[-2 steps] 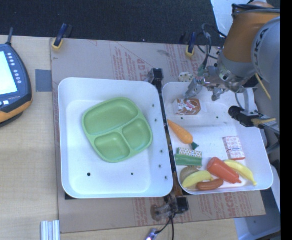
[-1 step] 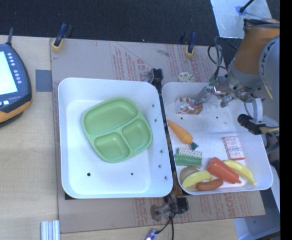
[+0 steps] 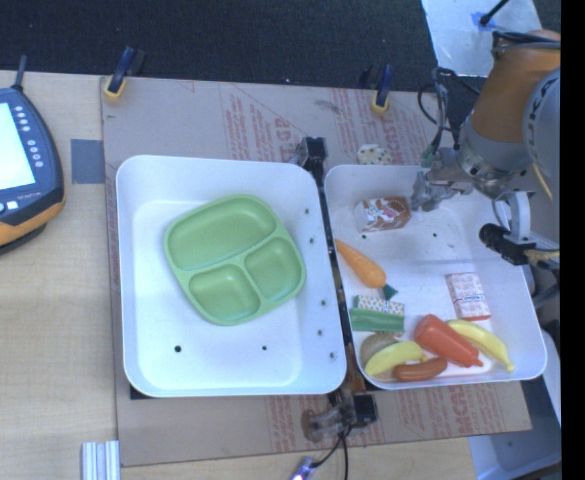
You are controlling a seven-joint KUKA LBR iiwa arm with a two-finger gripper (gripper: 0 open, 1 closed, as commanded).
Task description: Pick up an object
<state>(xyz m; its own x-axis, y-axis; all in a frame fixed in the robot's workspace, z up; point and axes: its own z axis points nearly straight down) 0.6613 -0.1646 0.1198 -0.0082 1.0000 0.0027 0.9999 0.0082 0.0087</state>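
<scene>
While the jaws [image 3: 424, 196] hover by the right bin's [image 3: 532, 298] far rim, their opening cannot be told.

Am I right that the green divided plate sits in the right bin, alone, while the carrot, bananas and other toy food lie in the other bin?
Not quite: the camera view shows the green divided plate alone in the left bin. The carrot, bananas and other toy food lie in the right bin.
</scene>
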